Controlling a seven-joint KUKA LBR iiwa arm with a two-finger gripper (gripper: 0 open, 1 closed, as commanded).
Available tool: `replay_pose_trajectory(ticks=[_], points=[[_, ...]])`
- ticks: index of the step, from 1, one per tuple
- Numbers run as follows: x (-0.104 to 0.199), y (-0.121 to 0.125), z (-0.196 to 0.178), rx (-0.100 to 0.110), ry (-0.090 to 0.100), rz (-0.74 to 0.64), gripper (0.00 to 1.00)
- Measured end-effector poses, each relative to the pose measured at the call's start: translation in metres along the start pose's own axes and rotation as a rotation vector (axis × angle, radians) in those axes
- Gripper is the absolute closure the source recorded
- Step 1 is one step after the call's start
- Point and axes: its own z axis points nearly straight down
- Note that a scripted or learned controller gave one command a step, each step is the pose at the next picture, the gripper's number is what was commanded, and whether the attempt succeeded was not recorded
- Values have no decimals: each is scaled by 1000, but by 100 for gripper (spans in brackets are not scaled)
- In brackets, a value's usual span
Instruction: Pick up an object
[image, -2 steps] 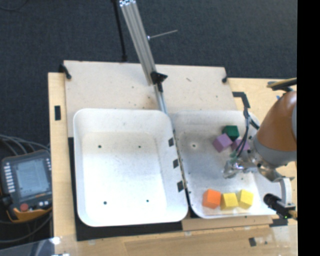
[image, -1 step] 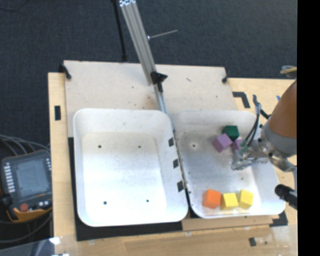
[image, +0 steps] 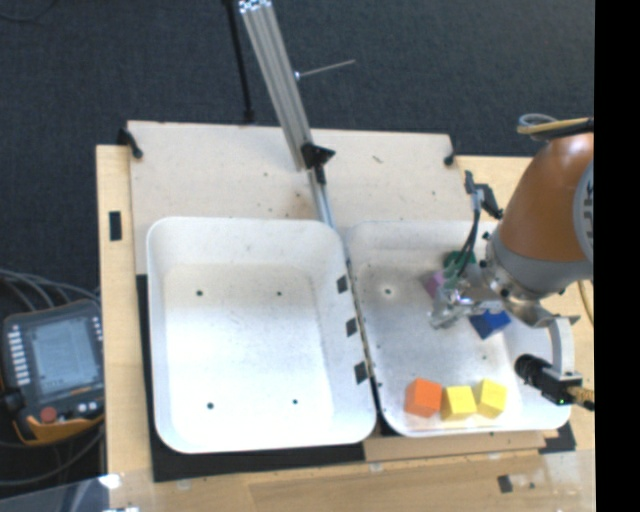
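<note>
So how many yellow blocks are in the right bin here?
2. Both sit along the near edge of the right bin: one yellow block touching the orange block, the other yellow block just right of it. The arm may hide more.

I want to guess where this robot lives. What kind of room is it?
Probably a robot lab or workshop. A grey and orange arm reaches over two white bins on a bench, toy-like coloured blocks lie in one, and a control pendant sits alongside.
</note>
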Motion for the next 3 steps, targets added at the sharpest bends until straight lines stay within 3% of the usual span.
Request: replay_pose_trajectory(ticks=[1, 3], points=[[51, 10, 3, 1, 0, 1, 100], [154, 53, 0, 1, 0, 1, 100]])
